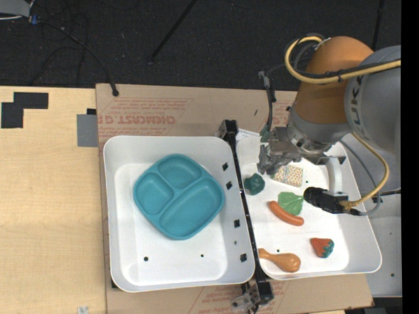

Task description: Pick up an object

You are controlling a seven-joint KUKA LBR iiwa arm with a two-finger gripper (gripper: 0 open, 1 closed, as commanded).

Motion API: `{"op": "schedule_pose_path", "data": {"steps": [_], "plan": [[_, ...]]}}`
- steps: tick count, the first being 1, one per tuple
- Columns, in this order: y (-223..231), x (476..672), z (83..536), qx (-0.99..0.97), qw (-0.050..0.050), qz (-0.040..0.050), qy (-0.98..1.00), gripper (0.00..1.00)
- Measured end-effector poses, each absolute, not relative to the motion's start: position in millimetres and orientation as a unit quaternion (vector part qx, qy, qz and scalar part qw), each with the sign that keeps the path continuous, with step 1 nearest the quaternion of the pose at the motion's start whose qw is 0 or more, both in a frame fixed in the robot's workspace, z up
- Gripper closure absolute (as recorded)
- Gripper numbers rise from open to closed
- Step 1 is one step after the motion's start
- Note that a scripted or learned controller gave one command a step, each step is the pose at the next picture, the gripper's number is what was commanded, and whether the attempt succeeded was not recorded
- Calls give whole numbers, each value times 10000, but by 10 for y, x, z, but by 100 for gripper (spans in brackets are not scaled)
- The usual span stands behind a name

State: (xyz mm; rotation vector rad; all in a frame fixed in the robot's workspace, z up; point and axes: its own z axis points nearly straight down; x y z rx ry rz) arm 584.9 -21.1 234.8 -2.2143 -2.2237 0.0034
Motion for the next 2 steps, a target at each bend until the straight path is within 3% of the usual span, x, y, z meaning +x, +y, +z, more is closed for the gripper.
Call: {"op": "schedule_pose_path", "data": {"steps": [2], "plan": [[808,5671,2335,-7051,16,4,-7091,100]]}}
